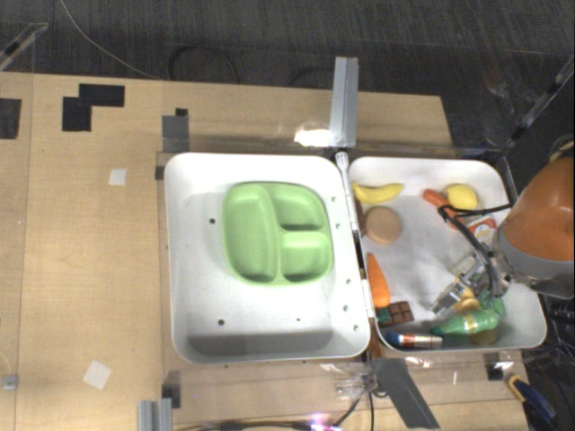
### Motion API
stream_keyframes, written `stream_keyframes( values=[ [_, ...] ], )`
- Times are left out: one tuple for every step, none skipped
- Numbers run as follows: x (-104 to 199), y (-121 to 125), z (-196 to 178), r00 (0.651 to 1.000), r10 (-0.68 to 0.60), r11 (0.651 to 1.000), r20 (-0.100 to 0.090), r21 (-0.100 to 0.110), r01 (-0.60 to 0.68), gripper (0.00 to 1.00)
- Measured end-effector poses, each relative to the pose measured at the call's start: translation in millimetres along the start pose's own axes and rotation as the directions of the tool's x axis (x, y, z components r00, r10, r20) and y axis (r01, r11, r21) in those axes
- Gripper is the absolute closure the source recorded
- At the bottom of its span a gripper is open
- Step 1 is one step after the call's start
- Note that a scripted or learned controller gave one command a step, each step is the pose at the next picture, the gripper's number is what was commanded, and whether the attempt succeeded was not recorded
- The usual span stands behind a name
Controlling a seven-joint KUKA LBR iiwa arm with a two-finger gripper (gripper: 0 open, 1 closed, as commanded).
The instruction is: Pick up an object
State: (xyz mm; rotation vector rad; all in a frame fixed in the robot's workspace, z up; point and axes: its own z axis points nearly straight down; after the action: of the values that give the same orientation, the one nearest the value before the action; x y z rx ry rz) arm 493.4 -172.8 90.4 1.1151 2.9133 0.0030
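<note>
Arm: grey, orange band [544, 206] above the wrist, reaching in from the right edge.
Wrist: angled down and leftward.
Pincer [458, 296]: low, pointing left; cables trail along it.

A single fixed camera looks down on the bench [81, 241] at a slant from above. Both bins sit in frame: left bin [193, 268] centre, right bin [521, 326] toward 3 o'clock. Floor lies at 12 o'clock.

The arm [542, 218] is cut off at the right edge, and its tool [461, 292] partly hides a green bottle [472, 321].
</note>
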Motion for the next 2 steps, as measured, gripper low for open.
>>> stream_keyframes(
  values=[
    [20,22,-1,0.99,-0.14,0.99,0.001,0.002,0.14,0.0],
    [-19,-22,0,0.914,-0.406,0.914,-0.004,0.0,0.406,0.0]
  ],
)
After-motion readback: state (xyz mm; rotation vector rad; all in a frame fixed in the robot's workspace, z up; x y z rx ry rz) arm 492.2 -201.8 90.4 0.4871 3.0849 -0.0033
